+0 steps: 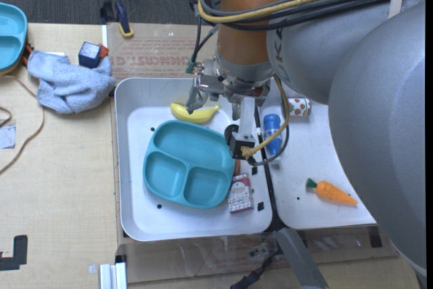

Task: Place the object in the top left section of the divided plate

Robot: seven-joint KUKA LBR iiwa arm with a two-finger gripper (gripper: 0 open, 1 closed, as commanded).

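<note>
A bulky grey arm (365, 71) with a rounded orange band (252, 7), black and yellow cables (284, 5) looped over it, and a metal tool (220, 93).

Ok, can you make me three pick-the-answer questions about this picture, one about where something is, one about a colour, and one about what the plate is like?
1. Where is the yellow banana?
A. beside the far edge of the plate
B. on the wooden bench
C. in the right bin

2. What colour is the divided plastic plate?
A. red
B. teal blue
C. white

3. What state is the plate in?
A. upside down
B. flat, its three sections bare
C. piled with food

Answers:
1 A, the banana lies in the left white bin by the plate's far rim.
2 B, it is teal blue.
3 B, it lies flat and all three hollows are bare.
</note>
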